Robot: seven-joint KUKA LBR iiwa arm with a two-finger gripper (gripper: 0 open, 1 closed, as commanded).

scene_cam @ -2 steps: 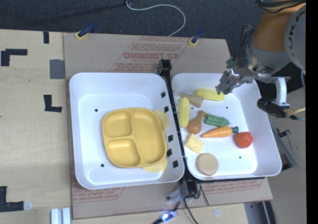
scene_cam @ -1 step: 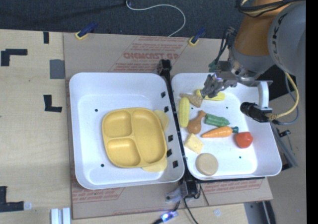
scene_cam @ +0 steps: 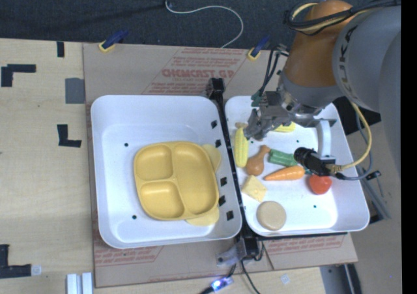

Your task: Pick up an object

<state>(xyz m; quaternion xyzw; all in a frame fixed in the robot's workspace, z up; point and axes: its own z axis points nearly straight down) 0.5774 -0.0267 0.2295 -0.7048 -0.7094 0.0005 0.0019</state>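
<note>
Jaws (scene_cam: 259,124): hanging low over the right bin (scene_cam: 345,218)'s far left; open or closed, I cannot tell.
Corn (scene_cam: 240,146): lying just beside them, easiest to grab.
Carrot (scene_cam: 284,174): waiting nearer, right.

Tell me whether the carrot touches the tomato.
Apart. The camera view shows white bin floor between the carrot tip and the tomato.

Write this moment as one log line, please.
gripper: over right bin, above corn | grasp: unclear | left bin: yellow divided plate | right bin: carrot, tomato
</note>
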